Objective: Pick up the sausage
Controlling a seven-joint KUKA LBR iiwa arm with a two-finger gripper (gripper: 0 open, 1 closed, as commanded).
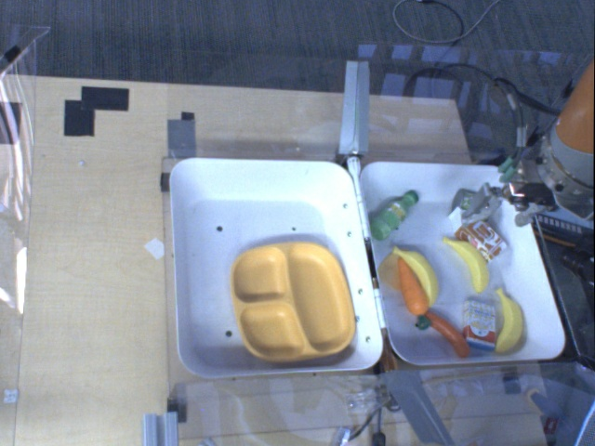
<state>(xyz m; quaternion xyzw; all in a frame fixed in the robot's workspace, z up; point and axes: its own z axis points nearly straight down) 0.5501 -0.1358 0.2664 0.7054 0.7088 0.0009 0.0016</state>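
Table (102,277): pale wood, matt. Bins (200,277): white plastic, smooth, slight sheen. Yellow tray (293,300) in left bin: glossy plastic. Sausage (448,333) right of tray: smooth, shiny.

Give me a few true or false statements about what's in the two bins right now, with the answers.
1. The yellow tray lies in the left bin. True.
2. The sausage is in the left bin. False: it lies in the right bin, near the front.
3. The green bottle lies at the right bin's back left. True.
4. The carrot is in the gripper. False: it lies on the bin floor.
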